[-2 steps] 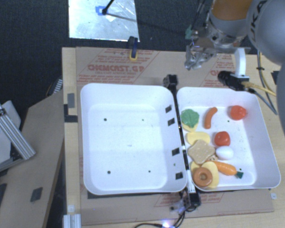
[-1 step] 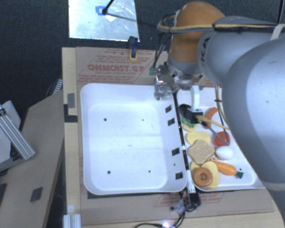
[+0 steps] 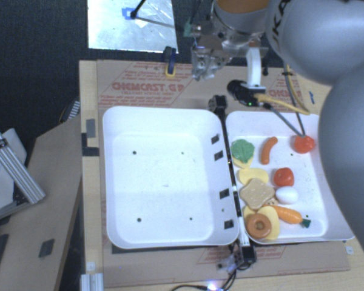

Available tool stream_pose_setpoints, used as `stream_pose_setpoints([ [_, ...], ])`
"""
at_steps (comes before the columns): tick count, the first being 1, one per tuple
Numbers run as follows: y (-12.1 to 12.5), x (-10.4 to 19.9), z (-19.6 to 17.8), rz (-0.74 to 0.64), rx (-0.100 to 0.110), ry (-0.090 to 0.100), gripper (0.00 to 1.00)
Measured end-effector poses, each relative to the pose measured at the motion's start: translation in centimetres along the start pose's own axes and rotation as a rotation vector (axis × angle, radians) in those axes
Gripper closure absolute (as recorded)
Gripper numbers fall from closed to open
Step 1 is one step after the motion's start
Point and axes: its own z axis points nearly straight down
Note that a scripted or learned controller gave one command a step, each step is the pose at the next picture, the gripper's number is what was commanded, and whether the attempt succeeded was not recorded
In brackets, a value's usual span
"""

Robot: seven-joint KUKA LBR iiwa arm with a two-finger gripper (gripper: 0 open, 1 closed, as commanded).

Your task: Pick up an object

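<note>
The right bin (image 3: 320, 180) holds several toy foods. Among them are a green broccoli (image 3: 242, 151), an orange sausage (image 3: 268, 150), a red tomato (image 3: 303, 143), a red pepper-like piece (image 3: 284, 176), a bread slice (image 3: 256, 193), a white egg (image 3: 286, 195), a carrot (image 3: 288, 214) and a brown donut (image 3: 259, 225). My gripper (image 3: 205, 70) hangs high over the bench's far edge, behind the wall between the two bins. It stands open with nothing between its fingers, well apart from every object.
The left bin (image 3: 109, 162) lies beside the right one, with a black clipped divider (image 3: 227, 168) between them. A blue-and-yellow clamp (image 3: 169, 62) sits on the cardboard at the back. The grey arm (image 3: 333, 53) covers the upper right.
</note>
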Motion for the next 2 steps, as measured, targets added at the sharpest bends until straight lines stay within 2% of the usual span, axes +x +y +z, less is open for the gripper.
stream_pose_setpoints([
  [1,-0.2,-2.4,0.1,0.011,0.018,-0.006,1.0],
  [2,-0.2,-5.2,-0.9,0.012,0.018,-0.007,1.0],
])
